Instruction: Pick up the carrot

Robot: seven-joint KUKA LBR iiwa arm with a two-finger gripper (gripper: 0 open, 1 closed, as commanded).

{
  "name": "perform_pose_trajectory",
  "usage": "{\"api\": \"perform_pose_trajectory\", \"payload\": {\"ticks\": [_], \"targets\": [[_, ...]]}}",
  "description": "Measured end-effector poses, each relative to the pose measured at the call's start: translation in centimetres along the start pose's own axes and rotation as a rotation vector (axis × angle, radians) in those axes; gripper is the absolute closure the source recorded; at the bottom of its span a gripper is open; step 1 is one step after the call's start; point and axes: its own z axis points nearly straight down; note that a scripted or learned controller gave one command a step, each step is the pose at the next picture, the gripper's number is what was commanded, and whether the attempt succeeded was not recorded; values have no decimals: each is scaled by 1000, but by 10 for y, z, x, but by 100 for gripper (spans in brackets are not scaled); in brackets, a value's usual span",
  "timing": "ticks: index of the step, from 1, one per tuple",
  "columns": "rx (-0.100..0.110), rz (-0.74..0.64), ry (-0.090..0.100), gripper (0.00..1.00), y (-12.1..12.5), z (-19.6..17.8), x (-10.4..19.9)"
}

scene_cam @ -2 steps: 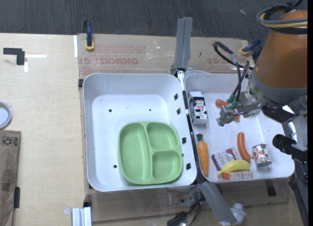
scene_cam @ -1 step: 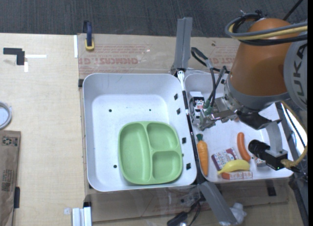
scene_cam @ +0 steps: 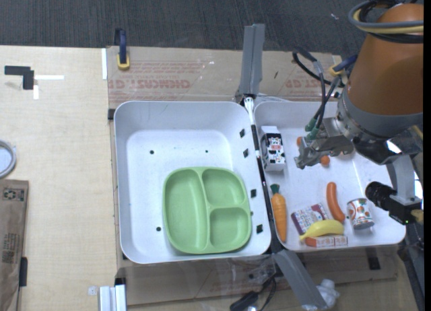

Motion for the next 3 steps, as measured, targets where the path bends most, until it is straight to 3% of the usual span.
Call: {"api": "perform_pose_trajectory", "payload": {"ticks": [1,2,3], "targets": [[0,-145,0,100,-6,-8,-51],[0,-52,0,100,-4,-33,-28],[0,-397,1,100,-5,43,-33]]}}
